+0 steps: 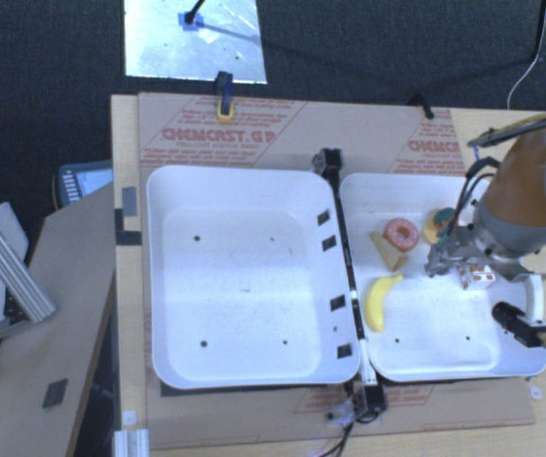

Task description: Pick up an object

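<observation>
Gripper [441,260] in right bin [444,365], banana [378,301] just left, apart.

The arm [535,193] runs off the right edge, and its wrist hides part of the right bin [415,360]. The gripper [441,260] is too small and blurred to read. A yellow-green object [437,223] (half covered by cables) and a small patterned item [477,276] stay unidentifiable.
</observation>
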Controlling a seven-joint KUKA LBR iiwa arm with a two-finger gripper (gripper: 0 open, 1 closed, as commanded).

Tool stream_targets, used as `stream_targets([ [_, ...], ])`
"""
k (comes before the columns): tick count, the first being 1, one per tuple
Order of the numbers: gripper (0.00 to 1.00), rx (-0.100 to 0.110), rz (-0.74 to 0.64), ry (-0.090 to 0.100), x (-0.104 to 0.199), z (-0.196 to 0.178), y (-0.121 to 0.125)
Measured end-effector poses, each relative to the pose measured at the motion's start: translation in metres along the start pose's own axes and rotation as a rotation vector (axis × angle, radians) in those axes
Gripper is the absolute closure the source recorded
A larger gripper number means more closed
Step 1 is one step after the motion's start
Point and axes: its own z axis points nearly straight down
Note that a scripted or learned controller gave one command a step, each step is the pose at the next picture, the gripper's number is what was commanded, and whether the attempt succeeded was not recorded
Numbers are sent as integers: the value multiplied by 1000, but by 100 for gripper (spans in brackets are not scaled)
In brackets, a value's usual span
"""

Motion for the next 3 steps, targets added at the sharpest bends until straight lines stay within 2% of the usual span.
stream_targets([
  [1,100,9,3,3,17,34,-10],
  [2,100,0,1,1,14,31,58],
  [3,100,8,8,1,-6,21,31],
])
